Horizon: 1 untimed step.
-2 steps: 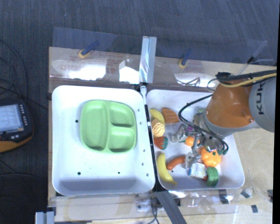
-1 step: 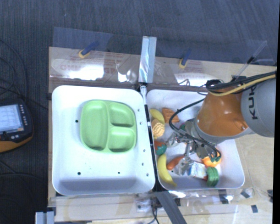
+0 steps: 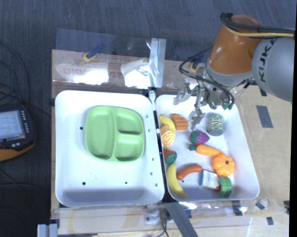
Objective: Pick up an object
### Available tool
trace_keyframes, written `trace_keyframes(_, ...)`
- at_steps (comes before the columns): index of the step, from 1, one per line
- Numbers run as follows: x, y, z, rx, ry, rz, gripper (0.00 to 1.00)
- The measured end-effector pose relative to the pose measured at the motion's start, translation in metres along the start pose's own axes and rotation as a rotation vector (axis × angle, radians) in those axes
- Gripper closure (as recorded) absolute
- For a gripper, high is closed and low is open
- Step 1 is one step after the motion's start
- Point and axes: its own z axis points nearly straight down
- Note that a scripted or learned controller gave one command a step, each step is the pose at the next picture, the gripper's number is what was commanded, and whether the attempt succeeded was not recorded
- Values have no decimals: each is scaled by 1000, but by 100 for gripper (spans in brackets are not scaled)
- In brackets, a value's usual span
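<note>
The toy foods, among them a purple grape cluster (image 3: 199,137) and a carrot (image 3: 207,150), lie loose in the right bin (image 3: 248,158), so any piece may serve as target. The gripper (image 3: 190,106) hangs above the bin's far end, fingers spread and empty, positioned for descent. The green tray (image 3: 114,133) occupies the left bin (image 3: 68,176).

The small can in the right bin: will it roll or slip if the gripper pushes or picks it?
The can looks upright, so it probably will not roll unless tipped. Its round smooth side may slip between fingers. The gripper hangs just beside it, so a sideways nudge could knock it over.
</note>
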Motion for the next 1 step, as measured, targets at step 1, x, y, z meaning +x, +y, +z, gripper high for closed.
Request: trace_keyframes(1, 57, -26, 92, -3, 4, 25, 0)
